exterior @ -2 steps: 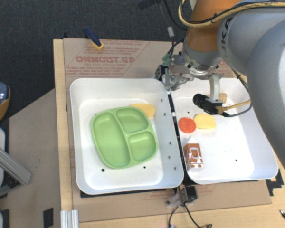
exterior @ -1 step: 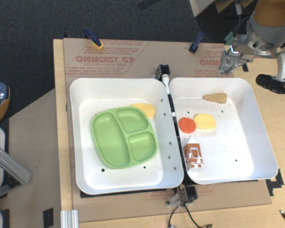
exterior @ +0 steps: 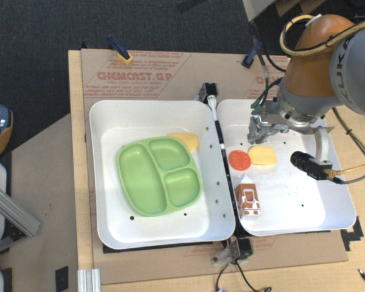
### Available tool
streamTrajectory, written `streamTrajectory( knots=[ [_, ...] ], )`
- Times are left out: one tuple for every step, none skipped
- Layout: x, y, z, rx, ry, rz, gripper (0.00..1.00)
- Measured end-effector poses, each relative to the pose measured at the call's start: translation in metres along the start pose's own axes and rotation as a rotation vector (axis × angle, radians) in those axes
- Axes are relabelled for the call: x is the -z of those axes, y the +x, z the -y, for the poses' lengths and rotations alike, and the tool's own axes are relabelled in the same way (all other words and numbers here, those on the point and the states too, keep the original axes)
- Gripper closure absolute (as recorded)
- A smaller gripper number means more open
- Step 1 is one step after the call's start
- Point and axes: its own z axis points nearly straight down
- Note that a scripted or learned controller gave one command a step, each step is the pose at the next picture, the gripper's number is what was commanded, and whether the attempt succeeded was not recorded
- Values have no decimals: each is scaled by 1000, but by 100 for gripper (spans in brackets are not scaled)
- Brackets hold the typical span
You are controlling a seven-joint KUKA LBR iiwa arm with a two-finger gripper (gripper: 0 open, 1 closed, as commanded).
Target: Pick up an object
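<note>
Two white bins [exterior: 103, 163]: green tray [exterior: 159, 176] left, orange disc [exterior: 239, 160] right.

We see our grey arm [exterior: 353, 72] with its rounded orange band [exterior: 313, 53] — yellow and black cables looping round — and a metallic gripper [exterior: 258, 137].

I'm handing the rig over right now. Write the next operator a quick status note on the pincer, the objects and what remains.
Pincer: low in the right bin, just above the yellow piece; nothing seen between its fingers.
Right bin objects: yellow piece and orange-red round piece side by side near the divider, a small brown-and-white carton below them.
Left bin: green divided tray with a pale yellow item at its upper edge.
Done: arm positioned over the right bin.
Left: no pick yet; everything lies on the bin floors. The yellow piece looks the likely target.
</note>
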Motion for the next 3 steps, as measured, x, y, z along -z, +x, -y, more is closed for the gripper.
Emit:
streamTrajectory(
  knots=[
    [112,62,1,6,-25,1,100],
    [235,121,-4,6,-30,0,100],
    [178,62,41,-9,-4,5,100]
  ],
)
